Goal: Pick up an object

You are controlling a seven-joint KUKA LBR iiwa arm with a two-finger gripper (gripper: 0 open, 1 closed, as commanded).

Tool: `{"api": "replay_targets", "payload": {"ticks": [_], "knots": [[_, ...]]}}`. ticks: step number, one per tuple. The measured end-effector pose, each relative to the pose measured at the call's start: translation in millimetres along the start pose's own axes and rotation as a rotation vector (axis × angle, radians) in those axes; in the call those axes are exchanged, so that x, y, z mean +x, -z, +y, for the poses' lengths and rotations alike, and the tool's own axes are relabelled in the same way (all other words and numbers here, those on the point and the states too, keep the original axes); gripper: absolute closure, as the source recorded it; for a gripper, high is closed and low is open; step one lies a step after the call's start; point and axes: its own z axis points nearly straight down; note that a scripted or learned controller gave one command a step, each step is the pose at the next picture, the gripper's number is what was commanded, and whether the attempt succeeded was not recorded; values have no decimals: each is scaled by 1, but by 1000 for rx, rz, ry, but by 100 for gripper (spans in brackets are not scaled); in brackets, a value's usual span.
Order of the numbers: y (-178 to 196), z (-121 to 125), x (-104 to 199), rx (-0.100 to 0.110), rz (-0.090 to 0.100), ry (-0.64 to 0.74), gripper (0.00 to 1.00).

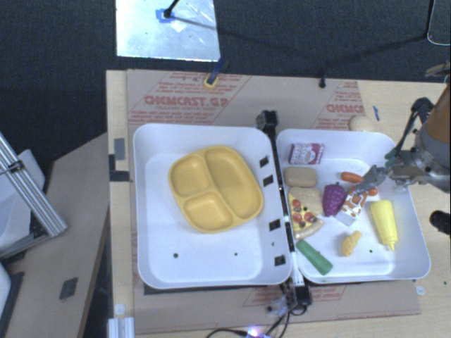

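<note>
Hand [372, 178] hanging low over the right bin [405, 259], reaching in from the right edge, tips pointing left. Whether it is clenched or released, cannot tell from here; nothing is plainly sitting in its grasp.

Just under and beside the tips: a small orange carrot-like piece [351, 177], and a white carton with red print [352, 206] lying tilted. Both are lying very near the hand; contact cannot be judged.

Moving outward in the same bin: a purple grape bunch [333, 198] is sitting just left of the carton. A yellow squeeze bottle [385, 222] is lying below the hand, nozzle toward the near wall. A small yellow corn piece [350, 242] is resting between bottle and a pizza slice [304, 215]. A green stick [313, 256] is lying slanted near the bin's lower left corner. A tan bread-like piece [300, 177] is sitting above the pizza, and a pink-and-white box [305, 153] above that, near the far wall.

Left bin [151, 210]: a yellow divided plate [215, 187] is lying flat in the middle, three compartments.

Both bins are resting side by side on brown cardboard [183, 97] over the bench [77, 189]. A pale round thing [361, 123] is sitting on the cardboard just beyond the right bin's far wall.
</note>
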Motion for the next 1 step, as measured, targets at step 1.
{"api": "replay_targets", "payload": {"ticks": [1], "knots": [[7,3,1,-13,-3,4,0]]}}
